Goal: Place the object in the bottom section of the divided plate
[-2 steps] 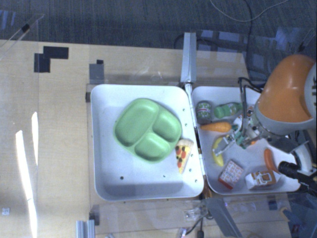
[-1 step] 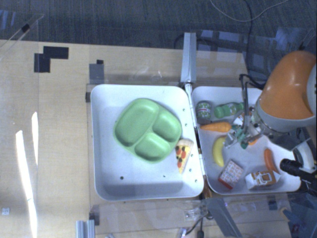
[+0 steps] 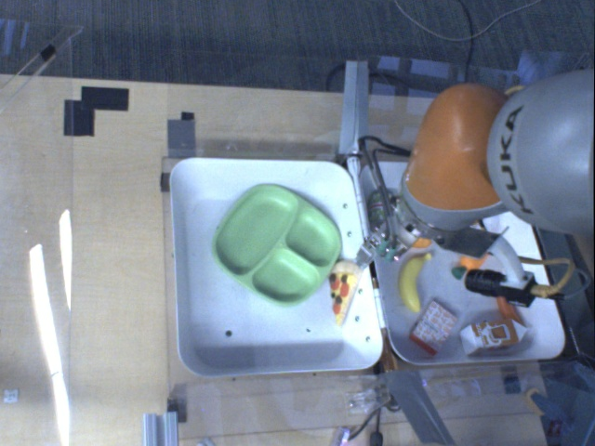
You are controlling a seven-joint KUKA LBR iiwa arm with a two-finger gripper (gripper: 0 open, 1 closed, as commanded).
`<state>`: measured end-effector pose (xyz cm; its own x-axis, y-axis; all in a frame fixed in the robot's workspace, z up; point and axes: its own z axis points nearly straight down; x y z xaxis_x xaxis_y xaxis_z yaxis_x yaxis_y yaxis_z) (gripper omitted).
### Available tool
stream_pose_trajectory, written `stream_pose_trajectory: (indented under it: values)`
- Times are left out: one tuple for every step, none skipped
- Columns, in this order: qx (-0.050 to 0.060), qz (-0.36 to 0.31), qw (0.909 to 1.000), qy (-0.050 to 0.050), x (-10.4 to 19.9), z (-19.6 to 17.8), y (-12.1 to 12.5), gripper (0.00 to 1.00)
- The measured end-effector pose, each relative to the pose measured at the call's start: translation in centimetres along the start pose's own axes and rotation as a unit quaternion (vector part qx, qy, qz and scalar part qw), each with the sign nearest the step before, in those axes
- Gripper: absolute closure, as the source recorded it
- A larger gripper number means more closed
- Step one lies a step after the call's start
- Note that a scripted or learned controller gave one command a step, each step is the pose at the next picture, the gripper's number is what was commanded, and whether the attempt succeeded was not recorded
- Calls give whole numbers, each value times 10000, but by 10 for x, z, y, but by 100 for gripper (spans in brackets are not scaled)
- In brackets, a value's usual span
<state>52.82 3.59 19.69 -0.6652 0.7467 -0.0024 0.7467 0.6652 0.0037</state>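
Fingers (image 3: 376,246): grip state unclear, just above a yellow object (image 3: 343,289) with red dots.

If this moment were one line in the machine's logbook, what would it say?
claw: at bins' divider | pizza slice toy: left bin, right of green plate | plate: nothing in it | banana: right bin

Green plate (image 3: 277,240) — yellow banana (image 3: 411,282).
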Motion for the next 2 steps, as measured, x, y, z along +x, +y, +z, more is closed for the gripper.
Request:
stream_pose_trajectory:
  values:
    - [5,-235,9997,0,-35,13,-86,100]
    - [-7,-480,9988,-3,41,-12,-17,100]
